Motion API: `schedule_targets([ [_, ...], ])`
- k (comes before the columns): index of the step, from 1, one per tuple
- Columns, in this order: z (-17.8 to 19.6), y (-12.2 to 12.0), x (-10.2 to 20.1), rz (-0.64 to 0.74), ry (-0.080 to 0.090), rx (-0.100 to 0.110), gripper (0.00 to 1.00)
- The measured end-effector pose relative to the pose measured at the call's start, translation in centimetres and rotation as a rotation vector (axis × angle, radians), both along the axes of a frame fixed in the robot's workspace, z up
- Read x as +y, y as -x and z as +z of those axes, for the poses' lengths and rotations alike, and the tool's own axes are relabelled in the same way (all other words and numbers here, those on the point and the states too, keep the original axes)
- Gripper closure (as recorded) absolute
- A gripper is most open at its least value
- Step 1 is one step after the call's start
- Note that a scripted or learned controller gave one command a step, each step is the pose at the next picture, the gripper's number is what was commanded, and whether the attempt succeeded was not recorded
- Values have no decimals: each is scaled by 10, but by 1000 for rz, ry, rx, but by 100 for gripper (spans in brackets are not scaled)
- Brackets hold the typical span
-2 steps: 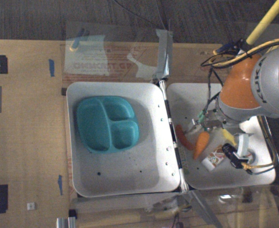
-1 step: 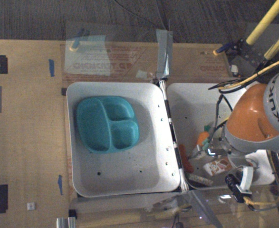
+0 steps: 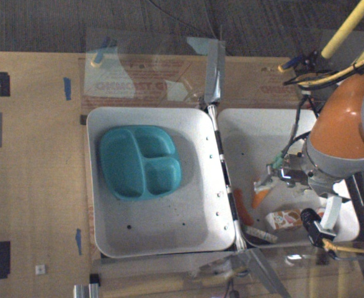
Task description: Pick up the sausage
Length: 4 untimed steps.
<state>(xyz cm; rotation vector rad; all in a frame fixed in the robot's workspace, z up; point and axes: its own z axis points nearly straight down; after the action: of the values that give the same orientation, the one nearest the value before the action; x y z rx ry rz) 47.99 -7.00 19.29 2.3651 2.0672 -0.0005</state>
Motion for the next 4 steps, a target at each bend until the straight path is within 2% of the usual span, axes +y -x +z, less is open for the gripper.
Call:
schedule_targets([
  [1, -9, 1, 86, 261, -2, 3, 0],
  [2, 1, 0, 83, 256, -1, 1, 100],
  [3, 1, 0, 83, 255, -1, 1, 0],
  [4, 76, 0, 41, 92, 1, 0, 0],
])
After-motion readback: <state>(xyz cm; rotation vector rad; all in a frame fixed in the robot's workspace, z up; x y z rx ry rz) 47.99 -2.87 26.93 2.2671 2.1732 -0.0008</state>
